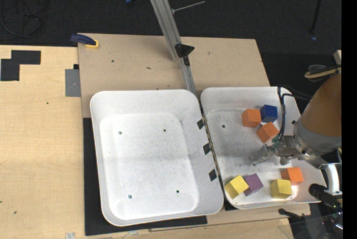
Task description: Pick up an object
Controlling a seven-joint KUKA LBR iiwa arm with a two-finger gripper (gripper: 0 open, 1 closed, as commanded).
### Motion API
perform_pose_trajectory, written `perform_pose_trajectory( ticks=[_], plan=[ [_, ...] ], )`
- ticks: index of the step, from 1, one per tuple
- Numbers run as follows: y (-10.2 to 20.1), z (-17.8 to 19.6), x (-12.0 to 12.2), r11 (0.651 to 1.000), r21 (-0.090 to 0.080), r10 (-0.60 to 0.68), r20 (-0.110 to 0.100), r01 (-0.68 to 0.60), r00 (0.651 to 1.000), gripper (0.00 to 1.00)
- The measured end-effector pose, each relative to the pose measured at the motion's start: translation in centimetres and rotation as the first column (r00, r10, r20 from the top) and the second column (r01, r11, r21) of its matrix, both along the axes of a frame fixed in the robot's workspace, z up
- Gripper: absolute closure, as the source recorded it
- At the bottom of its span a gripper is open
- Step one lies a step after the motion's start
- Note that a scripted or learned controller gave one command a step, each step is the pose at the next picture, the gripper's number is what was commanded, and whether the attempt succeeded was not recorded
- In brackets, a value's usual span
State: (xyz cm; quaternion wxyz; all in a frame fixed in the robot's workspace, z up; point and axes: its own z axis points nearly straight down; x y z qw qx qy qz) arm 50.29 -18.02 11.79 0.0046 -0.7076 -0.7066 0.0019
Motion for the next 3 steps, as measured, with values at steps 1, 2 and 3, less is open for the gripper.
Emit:
perform_pose_trajectory(
  ticks=[1,2,3],
  plan=[
    [-0.2,1.3,0.1,1.000,-0.002,-0.006,0.005,0.006,1.000,1.00],
    [-0.4,5.5,0.4,1.000,-0.004,0.001,0.011,-0.001,1.000,1.00],
    [-0.4,11.8,0.7,1.000,-0.005,0.003,0.014,-0.003,1.000,1.00]
  ],
)
